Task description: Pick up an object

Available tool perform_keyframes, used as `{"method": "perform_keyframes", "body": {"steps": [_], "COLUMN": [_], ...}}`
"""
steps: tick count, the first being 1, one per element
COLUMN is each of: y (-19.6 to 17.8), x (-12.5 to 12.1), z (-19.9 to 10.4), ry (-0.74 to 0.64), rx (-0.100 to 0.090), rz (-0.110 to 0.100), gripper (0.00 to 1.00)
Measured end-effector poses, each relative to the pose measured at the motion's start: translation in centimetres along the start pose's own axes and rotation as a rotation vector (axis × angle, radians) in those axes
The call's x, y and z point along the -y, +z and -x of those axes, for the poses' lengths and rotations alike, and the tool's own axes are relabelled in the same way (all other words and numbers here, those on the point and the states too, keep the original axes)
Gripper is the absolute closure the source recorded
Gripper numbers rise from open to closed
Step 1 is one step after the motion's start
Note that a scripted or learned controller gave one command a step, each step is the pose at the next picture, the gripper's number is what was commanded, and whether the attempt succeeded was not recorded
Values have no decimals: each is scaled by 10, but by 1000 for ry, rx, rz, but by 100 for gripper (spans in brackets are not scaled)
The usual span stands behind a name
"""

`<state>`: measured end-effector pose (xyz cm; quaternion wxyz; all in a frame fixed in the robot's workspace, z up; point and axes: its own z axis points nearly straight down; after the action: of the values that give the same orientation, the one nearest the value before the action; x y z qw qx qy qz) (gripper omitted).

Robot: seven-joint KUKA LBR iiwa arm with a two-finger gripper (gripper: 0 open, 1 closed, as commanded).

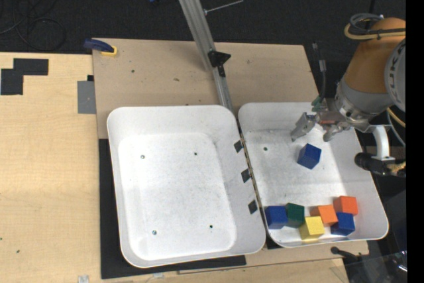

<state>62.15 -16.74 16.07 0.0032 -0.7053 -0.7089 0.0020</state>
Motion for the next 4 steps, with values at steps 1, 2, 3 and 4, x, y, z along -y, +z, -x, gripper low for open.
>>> {"method": "perform_keyframes", "body": {"steps": [1, 2, 3, 4], "y": [64, 70, 60, 3], "x": [2, 1, 2, 5], "z": [-4, -4, -3, -11], "ry": [2, 4, 7, 3], "rx": [0, 2, 1, 2], "rz": [-1, 5, 5, 10], "gripper": [0, 0, 100, 100]}}
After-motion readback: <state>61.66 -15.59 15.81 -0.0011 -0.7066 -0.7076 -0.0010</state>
